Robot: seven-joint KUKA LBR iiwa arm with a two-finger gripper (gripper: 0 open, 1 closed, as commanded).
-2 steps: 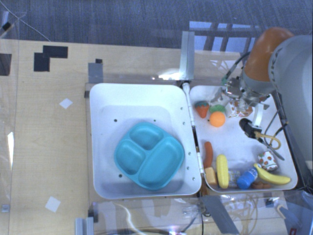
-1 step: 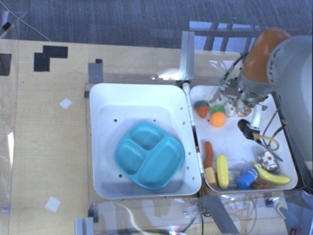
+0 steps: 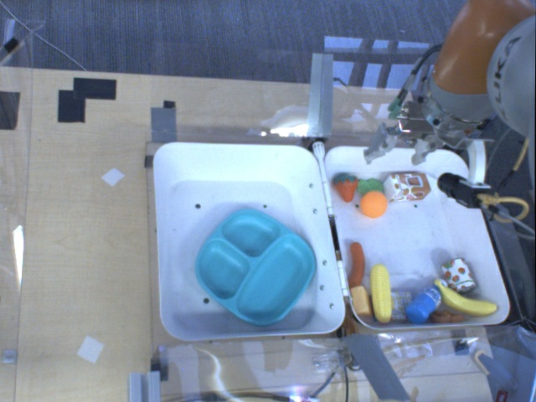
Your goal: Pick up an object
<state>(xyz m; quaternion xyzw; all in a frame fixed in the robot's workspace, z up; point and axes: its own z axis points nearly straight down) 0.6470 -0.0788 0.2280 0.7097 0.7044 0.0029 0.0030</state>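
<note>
The gripper (image 3: 400, 147) hangs with its jaws spread and nothing between them, so this looks like the approach before a grasp. Just below the jaws lie the carrot (image 3: 346, 187), the orange ball (image 3: 373, 203) and a small patterned box (image 3: 409, 187); which one is meant I cannot tell. The next move calls for descending squarely over one piece and closing without nudging its neighbours.

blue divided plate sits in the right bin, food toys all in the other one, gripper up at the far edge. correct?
Not quite. The camera view shows the blue divided plate in the left bin; the food toys, such as the corn and banana, are in the right bin. The gripper is at the far edge, as you said.
</note>
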